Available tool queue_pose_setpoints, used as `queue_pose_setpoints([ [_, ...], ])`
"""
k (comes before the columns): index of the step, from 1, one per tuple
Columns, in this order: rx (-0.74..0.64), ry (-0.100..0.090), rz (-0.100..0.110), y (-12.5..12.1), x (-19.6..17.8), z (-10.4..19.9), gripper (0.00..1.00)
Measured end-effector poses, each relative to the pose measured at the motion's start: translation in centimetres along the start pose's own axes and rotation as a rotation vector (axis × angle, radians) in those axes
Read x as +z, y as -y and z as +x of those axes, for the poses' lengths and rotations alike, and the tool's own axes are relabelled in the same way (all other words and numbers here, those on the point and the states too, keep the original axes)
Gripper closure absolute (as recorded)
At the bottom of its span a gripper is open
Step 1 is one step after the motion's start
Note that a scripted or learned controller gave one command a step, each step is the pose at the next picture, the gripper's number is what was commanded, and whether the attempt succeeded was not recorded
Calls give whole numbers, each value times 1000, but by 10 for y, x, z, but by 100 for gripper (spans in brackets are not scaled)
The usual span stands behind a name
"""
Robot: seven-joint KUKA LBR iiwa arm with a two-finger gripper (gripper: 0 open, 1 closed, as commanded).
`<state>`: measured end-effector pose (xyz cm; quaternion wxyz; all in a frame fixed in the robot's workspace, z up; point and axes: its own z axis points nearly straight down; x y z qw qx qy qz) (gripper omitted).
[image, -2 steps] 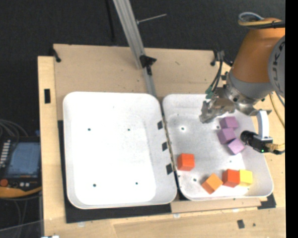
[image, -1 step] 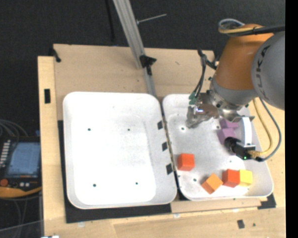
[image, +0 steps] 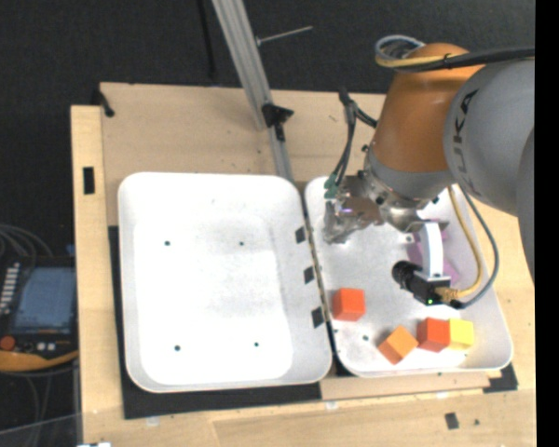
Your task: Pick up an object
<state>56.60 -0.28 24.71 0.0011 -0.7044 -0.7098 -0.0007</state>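
- Nearest us, along the right bin's point(image: 503, 357) front edge, we see an orange block point(image: 399, 344), a red block point(image: 433, 333) and a yellow block point(image: 461, 332); the last two touch.
- Further back, an orange-red cube point(image: 347, 304) sits alone near the divider.
- Beyond it our hand point(image: 338, 223) hangs at the bin's far left; we cannot tell how it is set.
- We judge a descent here risks catching the bin wall or closing on nothing, since every block lies well apart from it.
- The left bin point(image: 130, 250) sits alongside on the desk point(image: 168, 128).
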Motion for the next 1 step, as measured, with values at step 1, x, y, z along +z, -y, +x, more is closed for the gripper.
queue_pose_setpoints([
  [1, -1, 0, -4, 8, -8, 55, 100],
])
